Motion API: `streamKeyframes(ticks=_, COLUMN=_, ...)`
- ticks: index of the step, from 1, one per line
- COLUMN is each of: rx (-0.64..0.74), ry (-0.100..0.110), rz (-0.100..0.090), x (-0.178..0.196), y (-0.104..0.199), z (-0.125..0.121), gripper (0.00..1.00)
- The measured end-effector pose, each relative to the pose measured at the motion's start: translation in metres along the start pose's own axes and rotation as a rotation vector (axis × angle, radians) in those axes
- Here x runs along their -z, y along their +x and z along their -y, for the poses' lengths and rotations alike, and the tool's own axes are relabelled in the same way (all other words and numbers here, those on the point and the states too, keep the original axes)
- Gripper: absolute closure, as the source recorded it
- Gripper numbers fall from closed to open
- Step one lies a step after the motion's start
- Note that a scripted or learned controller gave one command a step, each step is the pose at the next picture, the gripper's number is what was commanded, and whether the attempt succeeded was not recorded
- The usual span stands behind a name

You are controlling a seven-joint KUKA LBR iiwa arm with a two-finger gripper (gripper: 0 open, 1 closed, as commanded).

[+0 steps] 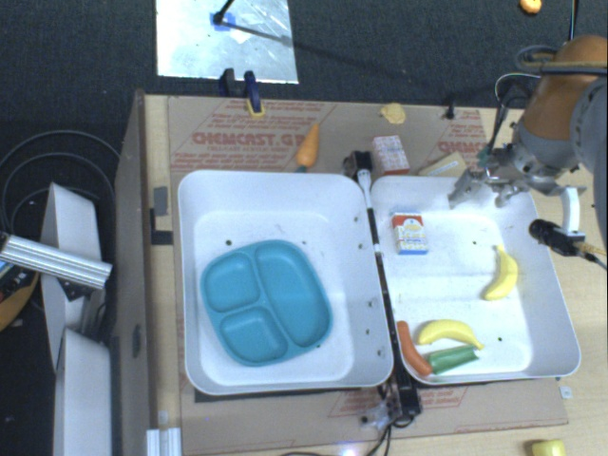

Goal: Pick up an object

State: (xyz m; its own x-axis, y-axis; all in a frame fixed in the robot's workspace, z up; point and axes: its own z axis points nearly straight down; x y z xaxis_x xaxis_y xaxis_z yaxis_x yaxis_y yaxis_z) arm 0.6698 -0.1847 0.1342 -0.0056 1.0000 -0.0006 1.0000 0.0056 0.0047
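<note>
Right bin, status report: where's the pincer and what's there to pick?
Pincer over right bin's far edge, holding nothing. Small box, two bananas, carrot, green piece lie untouched. Nothing blocking.

Even, bright overhead light; white bins (285,193) nearly blown out, shadows soft, image slightly grainy.

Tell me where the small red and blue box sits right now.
The small box lies in the right bin, near its upper-left corner, beside the divider, above the bananas.
</note>
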Motion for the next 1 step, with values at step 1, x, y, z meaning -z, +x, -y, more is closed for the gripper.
streamKeyframes(ticks=1, rx=0.0, ry=0.002, rz=0.0, x=-0.0135, y=0.0129, z=0.0006, gripper=0.0)
